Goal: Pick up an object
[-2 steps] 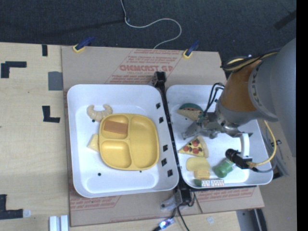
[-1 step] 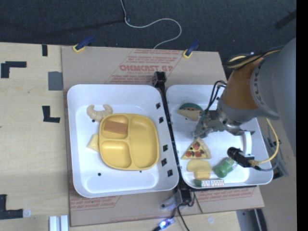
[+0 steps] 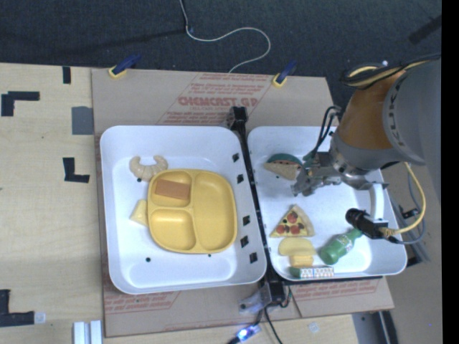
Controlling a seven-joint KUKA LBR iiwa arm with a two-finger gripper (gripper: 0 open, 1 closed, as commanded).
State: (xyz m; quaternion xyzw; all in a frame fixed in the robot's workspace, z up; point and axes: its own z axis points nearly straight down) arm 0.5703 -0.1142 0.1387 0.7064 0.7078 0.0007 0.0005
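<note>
camera view: gripper (image 3: 304, 184) beside taco (image 3: 282, 167), right bin (image 3: 391, 264)

A pale wooden bench (image 3: 43, 213) with black angular marks carries a brown cardboard sheet (image 3: 215, 99) printed in red lettering (clipped at its far corners by two blue-and-yellow clamps (image 3: 125, 64)). Beyond the bench lies dark blue carpet (image 3: 86, 13), and a thin white cable (image 3: 229, 38) loops across it under even, flat light
</note>
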